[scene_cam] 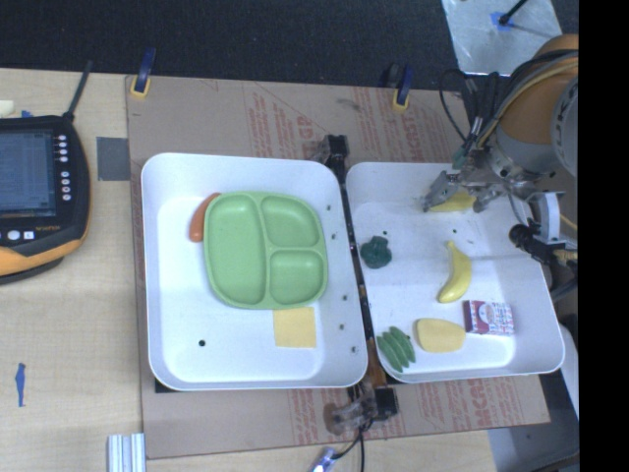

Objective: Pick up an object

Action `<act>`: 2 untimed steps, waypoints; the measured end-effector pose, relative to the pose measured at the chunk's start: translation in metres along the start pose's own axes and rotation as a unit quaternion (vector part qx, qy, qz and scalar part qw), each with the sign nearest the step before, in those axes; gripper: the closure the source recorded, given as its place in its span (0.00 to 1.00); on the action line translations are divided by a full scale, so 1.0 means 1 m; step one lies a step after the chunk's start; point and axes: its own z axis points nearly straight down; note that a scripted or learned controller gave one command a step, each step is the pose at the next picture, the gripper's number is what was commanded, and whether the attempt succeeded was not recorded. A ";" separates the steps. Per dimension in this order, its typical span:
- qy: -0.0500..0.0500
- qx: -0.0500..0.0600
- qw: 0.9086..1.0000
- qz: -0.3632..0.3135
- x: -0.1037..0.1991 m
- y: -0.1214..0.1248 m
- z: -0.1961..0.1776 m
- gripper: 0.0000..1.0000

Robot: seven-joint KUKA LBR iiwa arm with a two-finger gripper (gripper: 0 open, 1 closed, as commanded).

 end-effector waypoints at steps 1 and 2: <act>0.000 0.002 1.000 -0.001 -0.031 -0.095 0.025 0.00; 0.000 0.003 1.000 -0.002 -0.032 -0.095 0.015 1.00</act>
